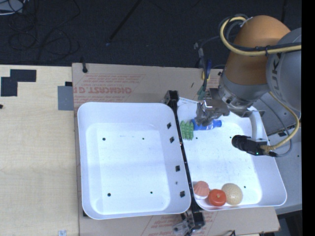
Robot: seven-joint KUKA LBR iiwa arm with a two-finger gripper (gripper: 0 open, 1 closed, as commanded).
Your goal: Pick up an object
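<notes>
My gripper (204, 119) hangs low over the far left part of the right bin (236, 166), right above a blue object (209, 125) that pokes out from under it. A green ridged object (187, 130) lies just left of the blue one, against the divider. At the bin's near edge sit a pink piece (201, 188), a red tomato-like object (216, 197) and a tan round object (232, 193). The gripper body hides its fingertips, so contact with the blue object cannot be judged.
The left bin (128, 161) lies beside the right one, with a black divider strip (179, 151) between them. A black cylinder (248, 144) with cables juts from the arm over the right bin. Cardboard lies under both bins.
</notes>
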